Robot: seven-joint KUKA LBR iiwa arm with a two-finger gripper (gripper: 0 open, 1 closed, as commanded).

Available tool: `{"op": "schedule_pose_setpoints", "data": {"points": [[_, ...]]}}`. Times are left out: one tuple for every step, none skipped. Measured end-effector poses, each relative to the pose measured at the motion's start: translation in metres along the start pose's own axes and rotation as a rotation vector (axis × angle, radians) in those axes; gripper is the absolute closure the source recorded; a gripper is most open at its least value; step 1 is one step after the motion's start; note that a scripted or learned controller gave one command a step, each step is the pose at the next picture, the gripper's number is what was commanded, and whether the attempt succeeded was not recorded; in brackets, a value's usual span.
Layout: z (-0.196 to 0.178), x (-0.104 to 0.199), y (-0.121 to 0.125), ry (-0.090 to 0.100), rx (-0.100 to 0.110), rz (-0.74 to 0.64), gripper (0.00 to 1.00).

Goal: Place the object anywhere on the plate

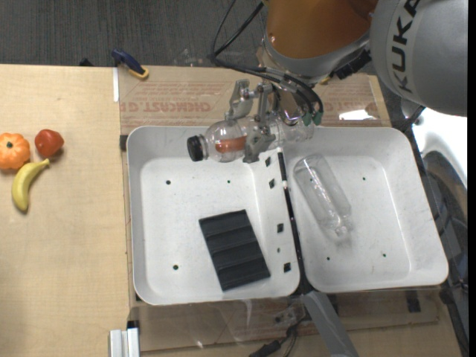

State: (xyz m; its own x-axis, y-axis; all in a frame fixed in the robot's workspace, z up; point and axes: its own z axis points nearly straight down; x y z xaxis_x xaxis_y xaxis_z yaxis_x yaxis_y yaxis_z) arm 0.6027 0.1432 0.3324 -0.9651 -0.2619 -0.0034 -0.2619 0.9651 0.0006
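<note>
A clear bottle (223,144) with a black cap and a little reddish liquid hangs on its side over the back edge of the left bin (160,199), cap pointing left. My gripper (251,125) is shut on the bottle's right half, one finger behind it and one in front. The plate (234,250), a dark ridged rectangle, lies flat in the front middle of the left bin, well below and in front of the held bottle.
A second clear plastic bottle (323,195) lies in the right bin (394,222). Toy fruit sits on the bench at far left: an orange (13,152), a red apple (49,143) and a banana (26,184). A blue clamp (130,63) lies at the back.
</note>
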Motion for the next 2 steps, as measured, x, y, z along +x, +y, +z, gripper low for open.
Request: {"op": "schedule_pose_setpoints", "data": {"points": [[0.0954, 0.0720, -0.0250, 0.004, 0.000, 0.005, 1.00], [0.0947, 0.0717, -0.0251, 0.002, 0.000, 0.004, 0.00]]}}
